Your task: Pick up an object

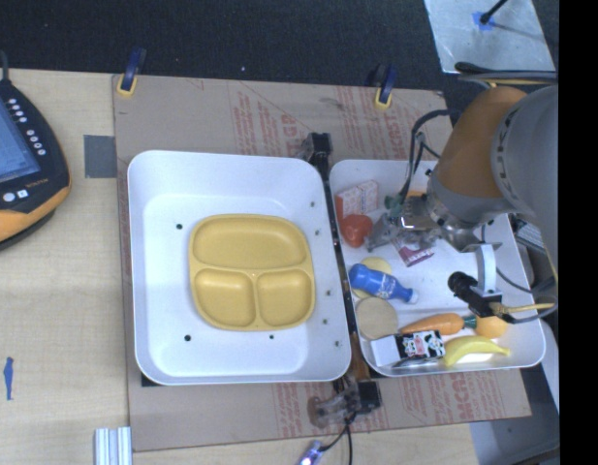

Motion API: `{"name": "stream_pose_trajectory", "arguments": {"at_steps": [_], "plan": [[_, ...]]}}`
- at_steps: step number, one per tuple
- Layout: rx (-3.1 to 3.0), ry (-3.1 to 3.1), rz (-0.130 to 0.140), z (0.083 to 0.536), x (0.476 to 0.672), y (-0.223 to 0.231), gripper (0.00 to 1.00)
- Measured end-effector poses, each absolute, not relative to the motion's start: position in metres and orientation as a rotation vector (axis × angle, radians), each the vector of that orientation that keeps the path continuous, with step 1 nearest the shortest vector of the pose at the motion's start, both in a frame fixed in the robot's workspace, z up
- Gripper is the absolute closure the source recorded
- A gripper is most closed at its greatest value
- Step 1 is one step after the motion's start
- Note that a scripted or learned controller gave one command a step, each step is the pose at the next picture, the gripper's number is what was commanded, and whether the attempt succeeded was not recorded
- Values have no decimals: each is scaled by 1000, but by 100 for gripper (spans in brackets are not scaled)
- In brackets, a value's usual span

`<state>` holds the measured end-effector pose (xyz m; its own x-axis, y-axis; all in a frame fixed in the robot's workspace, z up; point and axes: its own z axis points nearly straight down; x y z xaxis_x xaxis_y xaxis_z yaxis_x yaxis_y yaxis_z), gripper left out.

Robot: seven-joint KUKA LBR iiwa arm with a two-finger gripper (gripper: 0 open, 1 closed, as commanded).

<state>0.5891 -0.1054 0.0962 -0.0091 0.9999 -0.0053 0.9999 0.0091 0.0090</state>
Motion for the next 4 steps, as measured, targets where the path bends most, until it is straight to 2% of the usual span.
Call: {"name": "stream_pose_trajectory", "arguments": {"at_steps": [1, 3, 4], "plan": [[2227, 2229, -12, 93, 655, -120, 0], [2226, 2223, -18, 94, 655, -98, 0], [2220, 2223, -2, 142, 656, -163, 0]]}}
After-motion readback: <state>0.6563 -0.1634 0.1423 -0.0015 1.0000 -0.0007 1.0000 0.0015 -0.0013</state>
